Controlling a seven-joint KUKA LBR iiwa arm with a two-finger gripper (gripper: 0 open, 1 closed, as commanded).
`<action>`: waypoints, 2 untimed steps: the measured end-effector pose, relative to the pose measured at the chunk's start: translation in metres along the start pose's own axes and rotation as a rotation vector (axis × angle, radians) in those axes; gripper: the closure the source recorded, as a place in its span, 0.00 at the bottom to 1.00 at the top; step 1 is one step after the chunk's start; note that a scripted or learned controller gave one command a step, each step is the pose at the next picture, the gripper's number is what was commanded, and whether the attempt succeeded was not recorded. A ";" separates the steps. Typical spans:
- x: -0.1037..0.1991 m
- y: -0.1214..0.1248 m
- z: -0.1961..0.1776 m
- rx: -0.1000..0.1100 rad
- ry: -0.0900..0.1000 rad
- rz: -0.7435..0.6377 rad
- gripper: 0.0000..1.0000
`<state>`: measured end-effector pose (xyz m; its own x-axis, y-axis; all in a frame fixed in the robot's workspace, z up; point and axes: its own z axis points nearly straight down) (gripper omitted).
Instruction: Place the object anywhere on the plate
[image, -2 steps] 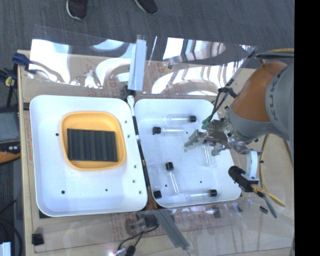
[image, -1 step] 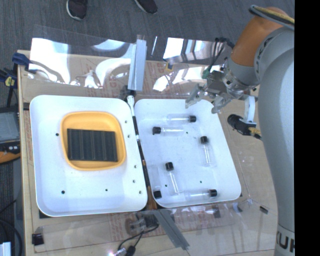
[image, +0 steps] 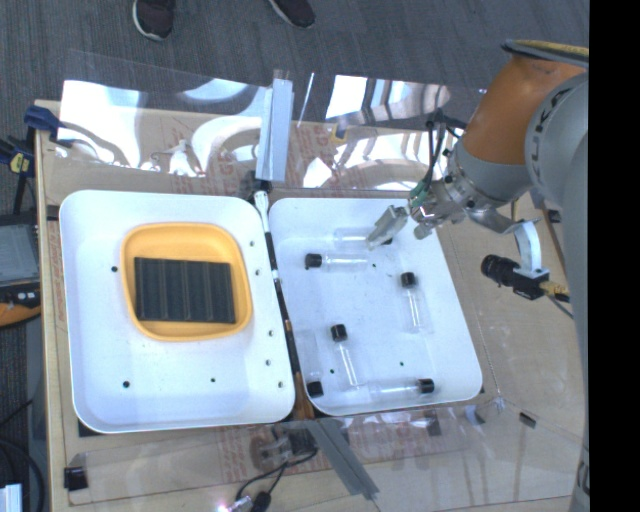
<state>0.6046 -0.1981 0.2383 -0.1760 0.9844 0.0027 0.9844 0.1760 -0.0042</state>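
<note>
Clear vials (image: 340, 261) in right bin (image: 455, 320) — light, slick, roll-prone; grip mid-barrel. Gripper (image: 385, 228) above them — fingers' state: cannot tell. Yellow plate (image: 185, 245) waits left.

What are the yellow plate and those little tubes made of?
Yellow plate: probably plastic; smooth, matte, rounded rim around a dark ribbed centre. Tubes: see-through, so clear plastic or glass, I can't tell which, with black caps that look like plastic.

**Where things lie**

My gripper (image: 400, 222) hangs over the far edge of the right bin (image: 455, 300). In that bin lie four vials: one (image: 335, 261) near me, one (image: 410, 300) at right, one (image: 343, 355) mid-bin, one (image: 400, 386) nearest the front. The plate (image: 185, 245) sits in the left bin (image: 90, 330).
</note>
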 end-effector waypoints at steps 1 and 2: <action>0.074 -0.012 0.083 0.002 0.000 -0.041 0.00; 0.180 -0.037 0.047 0.000 -0.001 0.064 0.00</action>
